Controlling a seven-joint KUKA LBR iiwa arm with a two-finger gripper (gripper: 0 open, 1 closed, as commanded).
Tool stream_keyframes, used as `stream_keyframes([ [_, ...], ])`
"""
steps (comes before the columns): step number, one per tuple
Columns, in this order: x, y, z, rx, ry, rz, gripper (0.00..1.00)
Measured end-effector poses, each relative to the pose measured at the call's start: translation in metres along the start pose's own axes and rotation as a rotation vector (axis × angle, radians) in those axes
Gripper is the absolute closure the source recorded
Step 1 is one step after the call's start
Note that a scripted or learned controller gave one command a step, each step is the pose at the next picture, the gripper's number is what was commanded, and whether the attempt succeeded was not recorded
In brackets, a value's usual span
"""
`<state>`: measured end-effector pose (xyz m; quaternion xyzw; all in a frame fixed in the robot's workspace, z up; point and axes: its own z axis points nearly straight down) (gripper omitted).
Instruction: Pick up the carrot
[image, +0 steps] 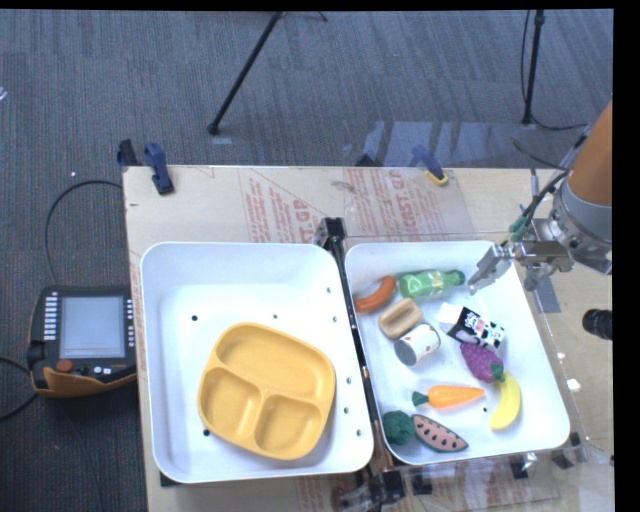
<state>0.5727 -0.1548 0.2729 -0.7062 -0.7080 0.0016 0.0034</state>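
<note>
While the carrot (452, 396) lies in the right bin (541, 341) (banana (507, 402) at three o'clock), the gripper (488, 270) hovers at twelve, its grip unreadable.

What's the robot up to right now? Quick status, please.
End effector over right bin's top edge, nothing held. Carrot lying low in that bin, untouched. Banana and watermelon slice close by.

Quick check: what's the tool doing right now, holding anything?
Tool: above the right bin's far edge, nothing visibly held; open or shut cannot be told. Carrot lies in the bin.
</note>
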Motion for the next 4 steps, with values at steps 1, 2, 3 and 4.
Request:
stream_keyframes([
  [1,0.001,-0.051,0.128,0.014,0.006,-0.112,0.0],
  [2,-0.006,-0.097,0.189,0.003,0.003,-0.323,0.0],
  [3,-0.007,-0.097,0.179,0.005,0.007,-0.312,1.0],
  [4,0.058,-0.096,0.111,0.0,0.002,0.023,1.0],
])
